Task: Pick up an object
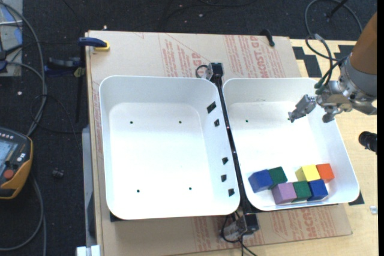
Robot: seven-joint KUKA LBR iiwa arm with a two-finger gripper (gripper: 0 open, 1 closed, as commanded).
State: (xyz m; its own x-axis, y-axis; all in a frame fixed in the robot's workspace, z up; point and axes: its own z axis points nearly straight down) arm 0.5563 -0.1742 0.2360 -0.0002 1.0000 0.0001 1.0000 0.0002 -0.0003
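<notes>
Camera view – smooth white bin [336, 129], coloured cubes [291, 183], metal end effector [312, 108] state unclear

grey arm [355, 86], orange band [367, 48], metallic fingers [300, 109]

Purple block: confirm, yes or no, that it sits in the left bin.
No: the purple block lies in the right bin, near its front wall, touching the green block beside it.

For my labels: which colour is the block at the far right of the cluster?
Orange, in the camera view.
</notes>
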